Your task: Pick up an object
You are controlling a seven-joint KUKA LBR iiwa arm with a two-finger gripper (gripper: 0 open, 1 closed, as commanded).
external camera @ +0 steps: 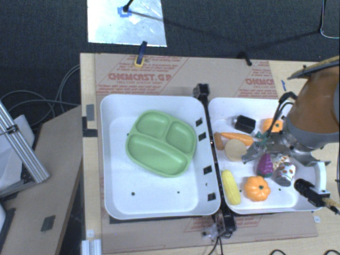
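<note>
Two white bins sit side by side on the bench. The left bin (114,195) has just a green divided plate (161,142) in it, lying around the middle, a bit toward the far edge. The right bin (265,206) is where all the small stuff is. Along its near edge there's a yellow corn cob (230,186) by the near-left corner and a little orange pumpkin (256,188) just beside it. Up toward the far edge sits a black block (245,124), with an orange piece (271,125) to its right, partly hidden behind the arm. A carrot (236,138) lies close to the left wall, and a pale round thing (234,150) is touching it on the near side.

The arm comes in over the right edge, and the gripper (258,149) hangs low near the middle of that bin, right next to a purple piece (265,164) and a shiny patterned thing (285,172). Can't tell if it's actually got hold of anything, too cluttered in there.
</note>
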